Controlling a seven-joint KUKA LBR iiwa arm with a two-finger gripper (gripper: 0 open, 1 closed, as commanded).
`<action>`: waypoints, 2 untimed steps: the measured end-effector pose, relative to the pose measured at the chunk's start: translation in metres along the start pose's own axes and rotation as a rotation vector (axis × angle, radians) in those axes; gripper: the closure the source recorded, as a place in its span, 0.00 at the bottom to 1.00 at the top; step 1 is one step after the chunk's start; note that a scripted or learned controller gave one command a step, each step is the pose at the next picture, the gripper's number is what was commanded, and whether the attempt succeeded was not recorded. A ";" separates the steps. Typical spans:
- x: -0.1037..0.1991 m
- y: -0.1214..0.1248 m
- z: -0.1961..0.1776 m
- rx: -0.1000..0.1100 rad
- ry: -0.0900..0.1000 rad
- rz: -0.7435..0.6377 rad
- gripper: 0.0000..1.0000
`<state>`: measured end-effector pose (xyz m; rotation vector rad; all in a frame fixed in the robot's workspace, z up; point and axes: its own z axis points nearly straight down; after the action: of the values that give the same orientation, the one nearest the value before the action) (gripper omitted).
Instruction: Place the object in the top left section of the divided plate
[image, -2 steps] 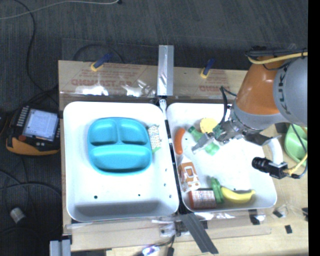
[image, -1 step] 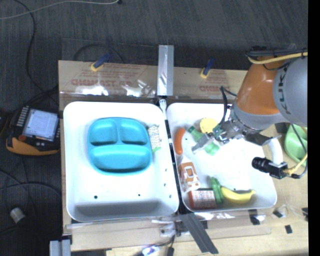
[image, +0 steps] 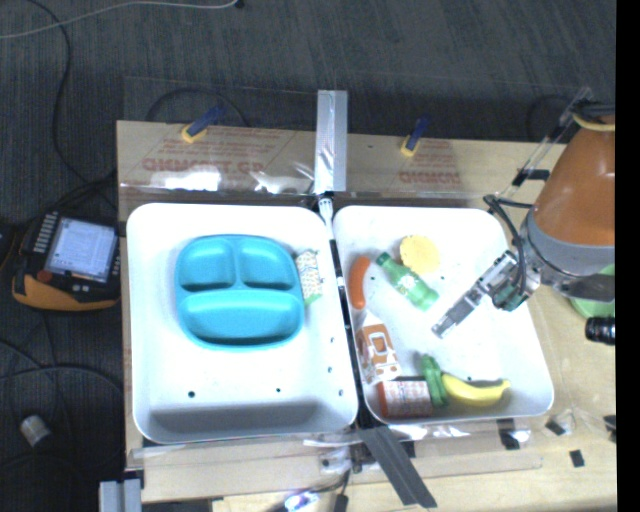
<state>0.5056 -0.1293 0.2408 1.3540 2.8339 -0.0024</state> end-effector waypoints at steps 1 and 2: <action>-0.026 -0.023 0.015 -0.001 0.003 0.065 0.00; -0.051 -0.069 0.025 -0.001 0.001 -0.297 0.00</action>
<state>0.4843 -0.2122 0.2159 0.9200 3.0035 -0.0005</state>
